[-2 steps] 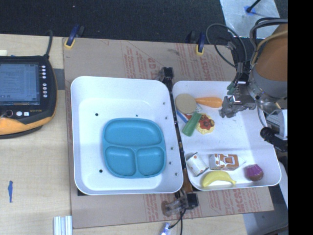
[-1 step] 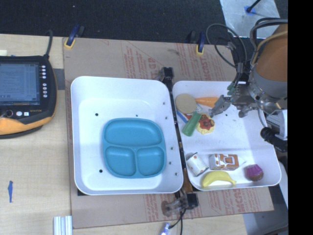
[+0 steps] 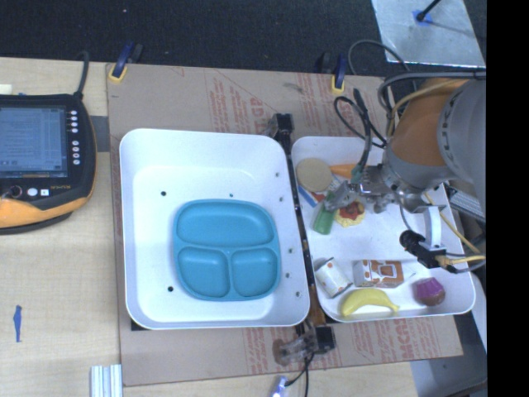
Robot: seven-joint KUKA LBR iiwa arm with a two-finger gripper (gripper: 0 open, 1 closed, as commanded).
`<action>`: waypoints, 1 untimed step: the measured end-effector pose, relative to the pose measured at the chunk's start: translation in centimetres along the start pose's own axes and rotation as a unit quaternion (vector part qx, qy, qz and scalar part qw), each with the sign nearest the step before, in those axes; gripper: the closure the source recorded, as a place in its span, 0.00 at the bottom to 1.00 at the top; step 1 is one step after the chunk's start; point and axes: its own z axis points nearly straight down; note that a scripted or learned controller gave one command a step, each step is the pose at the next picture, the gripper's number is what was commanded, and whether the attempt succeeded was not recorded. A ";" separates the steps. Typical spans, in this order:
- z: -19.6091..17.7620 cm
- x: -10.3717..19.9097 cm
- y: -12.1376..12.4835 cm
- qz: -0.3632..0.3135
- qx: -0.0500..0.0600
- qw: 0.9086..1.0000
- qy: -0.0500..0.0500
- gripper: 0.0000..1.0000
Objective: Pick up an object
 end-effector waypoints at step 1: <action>0.3 2.6 3.5 0.000 0.001 1.000 0.001 0.00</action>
